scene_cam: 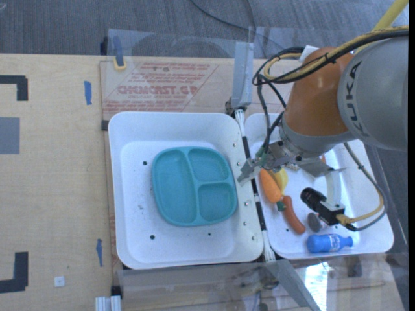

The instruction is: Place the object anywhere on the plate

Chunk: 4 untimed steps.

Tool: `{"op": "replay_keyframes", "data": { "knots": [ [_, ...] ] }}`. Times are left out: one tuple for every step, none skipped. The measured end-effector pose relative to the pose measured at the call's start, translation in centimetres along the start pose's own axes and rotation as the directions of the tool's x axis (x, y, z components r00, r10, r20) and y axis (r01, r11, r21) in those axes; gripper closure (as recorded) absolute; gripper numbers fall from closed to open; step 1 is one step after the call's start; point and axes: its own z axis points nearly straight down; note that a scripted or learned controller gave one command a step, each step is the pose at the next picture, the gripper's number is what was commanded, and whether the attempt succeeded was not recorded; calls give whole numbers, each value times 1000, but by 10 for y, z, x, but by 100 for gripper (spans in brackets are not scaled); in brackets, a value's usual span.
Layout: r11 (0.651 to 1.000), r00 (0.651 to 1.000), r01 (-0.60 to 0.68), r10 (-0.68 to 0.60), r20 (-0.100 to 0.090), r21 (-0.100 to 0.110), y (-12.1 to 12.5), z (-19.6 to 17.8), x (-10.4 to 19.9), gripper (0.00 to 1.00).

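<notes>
One carrot (270,185) lies just below the end effector (264,162), right bin (369,238).

A single fixed camera looks down on the bench (52,173) from above at a slight slant, its top edge facing the grey floor (130,5) past the bench's far side at 12 o'clock. It stands far enough back to take in both white bins whole: the left bin (130,238), with its teal plate (194,185), sits near the centre, and the right bin (373,238) lies toward 3 o'clock. The arm (363,83) enters from 2 o'clock, closer to the lens, and covers the right bin's far part.
</notes>
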Motion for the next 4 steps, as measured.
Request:
{"op": "replay_keyframes", "data": {
  "knots": [
    [990, 990, 140, -140, 19, -1, 51, 16, 27, 0],
    [985, 985, 172, -171, 36, -21, 55, 23, 26, 0],
    [977, 977, 212, -210, 47, -28, 52, 28, 26, 0],
    [982, 982, 186, -184, 52, -34, 53, 30, 28, 0]
  ]
}}
